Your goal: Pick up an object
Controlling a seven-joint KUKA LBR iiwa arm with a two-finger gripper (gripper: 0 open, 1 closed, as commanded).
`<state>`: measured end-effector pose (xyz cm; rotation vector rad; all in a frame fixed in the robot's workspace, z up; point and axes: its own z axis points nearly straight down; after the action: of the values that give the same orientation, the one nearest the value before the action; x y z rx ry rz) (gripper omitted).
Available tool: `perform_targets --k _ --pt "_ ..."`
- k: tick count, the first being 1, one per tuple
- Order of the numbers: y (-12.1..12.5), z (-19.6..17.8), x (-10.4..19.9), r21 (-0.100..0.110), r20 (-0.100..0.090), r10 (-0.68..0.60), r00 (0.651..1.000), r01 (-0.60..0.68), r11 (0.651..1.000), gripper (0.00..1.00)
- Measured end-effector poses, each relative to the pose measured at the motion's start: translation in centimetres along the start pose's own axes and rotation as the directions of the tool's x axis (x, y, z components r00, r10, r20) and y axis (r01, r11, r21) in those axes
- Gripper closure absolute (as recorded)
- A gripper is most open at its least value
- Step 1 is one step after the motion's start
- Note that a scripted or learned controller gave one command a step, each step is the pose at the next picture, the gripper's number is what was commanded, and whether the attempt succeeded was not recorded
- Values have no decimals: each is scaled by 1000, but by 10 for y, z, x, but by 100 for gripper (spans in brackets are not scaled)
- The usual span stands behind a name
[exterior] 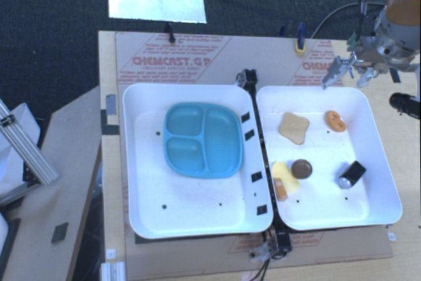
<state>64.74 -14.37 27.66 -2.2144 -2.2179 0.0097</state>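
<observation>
Plainly, nothing is gripped yet: the claw (348,73) hangs at the upper right of the frame, over the far rim of the right bin (381,141), its two fingers spread open and nothing between them.

Trouble is to be expected from the crowding at the lower left of that bin, where a brown puck (302,169) touches a yellow piece (283,174) and an orange bit (281,189) lies against it; a descent there may nudge a neighbour or catch two things at once. The doughnut (335,121) is small and may be missed or pushed aside. A tan slab (293,127) and a black block (352,174) lie apart.

In the left bin (141,141), a blue tray (202,139) is held.
</observation>
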Motion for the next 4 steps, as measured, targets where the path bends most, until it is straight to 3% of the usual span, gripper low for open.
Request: perform_targets --k 1,4 --pt "2 -8 0 -12 2 -2 1000 2 1000 0" --pt "7 142 3 -10 2 0 1000 0 1000 0"
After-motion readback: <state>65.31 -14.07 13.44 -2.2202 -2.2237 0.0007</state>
